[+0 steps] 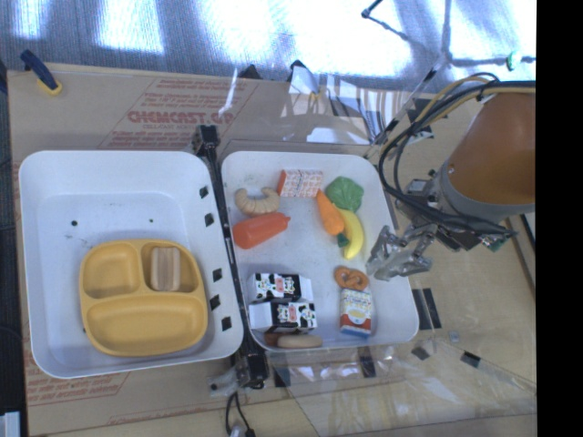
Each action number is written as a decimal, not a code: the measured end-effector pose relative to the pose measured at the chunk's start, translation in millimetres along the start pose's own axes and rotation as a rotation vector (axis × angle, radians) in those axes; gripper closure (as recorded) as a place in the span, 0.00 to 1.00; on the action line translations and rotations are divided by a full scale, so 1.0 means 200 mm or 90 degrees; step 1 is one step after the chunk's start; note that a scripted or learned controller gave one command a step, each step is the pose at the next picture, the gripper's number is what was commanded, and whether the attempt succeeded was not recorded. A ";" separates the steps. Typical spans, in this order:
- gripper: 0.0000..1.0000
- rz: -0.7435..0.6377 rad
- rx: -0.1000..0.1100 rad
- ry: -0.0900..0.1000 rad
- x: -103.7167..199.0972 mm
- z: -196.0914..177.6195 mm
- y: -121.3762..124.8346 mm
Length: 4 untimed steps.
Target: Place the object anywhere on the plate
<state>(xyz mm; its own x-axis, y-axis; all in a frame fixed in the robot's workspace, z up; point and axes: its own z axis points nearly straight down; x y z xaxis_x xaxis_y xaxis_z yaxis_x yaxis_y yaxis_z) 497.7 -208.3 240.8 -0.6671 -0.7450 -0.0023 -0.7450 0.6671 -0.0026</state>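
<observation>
A yellow divided plate (137, 321) lies in the left bin (55, 198). A small tan block (165, 268) sits in the plate's upper right compartment. My gripper (397, 256) hovers at the right rim of the right bin (392, 198), just right of a yellow banana (353, 238) and above a pretzel (351, 278). I see nothing held in it. Toy foods lie loose in the right bin: an orange carrot (329, 213), a green leafy piece (344, 193), a red sausage (260, 230) and a tan croissant (258, 199).
The right bin also holds a wafer pack (300, 183), two black-and-white milk cartons (276, 287), a juice carton (356, 311) and a brown sausage (298, 341) by the front wall. Black cables (410, 144) loop behind the arm. A clip-lined divider (215, 235) separates the bins.
</observation>
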 end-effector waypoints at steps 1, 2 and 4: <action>1.00 -0.180 0.000 -0.001 -0.05 0.11 -0.06; 1.00 -0.370 0.001 -0.001 -0.03 -0.08 -0.04; 1.00 -0.685 -0.001 -0.001 -0.16 -0.03 -0.15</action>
<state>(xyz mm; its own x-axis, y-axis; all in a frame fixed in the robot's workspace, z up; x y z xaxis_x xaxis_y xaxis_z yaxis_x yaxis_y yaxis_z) 540.9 -204.0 246.5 0.3382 -0.9411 -0.0014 -0.9411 -0.3382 -0.0030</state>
